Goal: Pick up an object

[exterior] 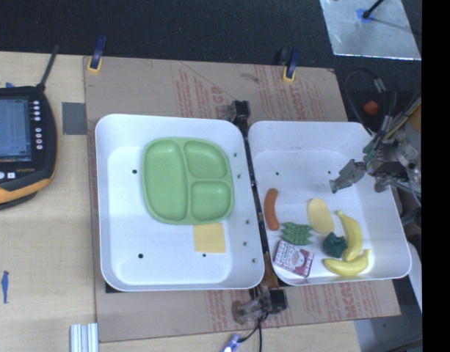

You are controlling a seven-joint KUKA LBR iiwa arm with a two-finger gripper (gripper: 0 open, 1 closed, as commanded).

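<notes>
Over the right bin, near its right-hand wall, the gripper hangs above bare white floor with its grey fingers pointing left and a little toward the camera; whether they are parted or closed cannot be made out, and nothing shows between them.

The loose objects lie toward the camera from the gripper. Closest is a pale yellow oval piece, just below the gripper. Beside that, further right, a banana curves down to touch a second banana lying along the near wall, and a dark green lump sits tucked against them. Left of the oval piece is a green leafy toy, then an orange-red sausage lying parallel to the bin's left wall. A small red and white packet rests at the near left corner.

Well to the gripper's left, the left bin holds a green divided plate and a yellow square slice just beneath it. A handheld control pendant lies on the table at the far left.
</notes>
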